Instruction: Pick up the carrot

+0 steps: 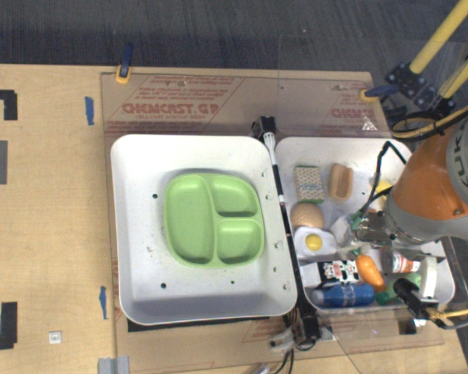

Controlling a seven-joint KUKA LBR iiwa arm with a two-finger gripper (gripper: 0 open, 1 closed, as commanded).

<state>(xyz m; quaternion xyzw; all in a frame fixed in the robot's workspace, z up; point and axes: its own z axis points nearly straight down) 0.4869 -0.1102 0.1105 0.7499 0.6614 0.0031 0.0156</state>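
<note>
So far your carrot (368,271) lies in the lower right bin (444,287), unlifted; the hand (372,236) hovers just above it, its grip state unreadable.

The divided plate (213,219) is pale green in a white bin (132,209), and the carrot (370,271) bright orange. The fried egg (313,242) is white (yolk yellow), beside a blue can (345,295) on the tan bench (47,209).

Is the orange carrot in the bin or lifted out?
In the bin. The orange carrot lies in the right white bin among other items, beside the blue bottle.
</note>
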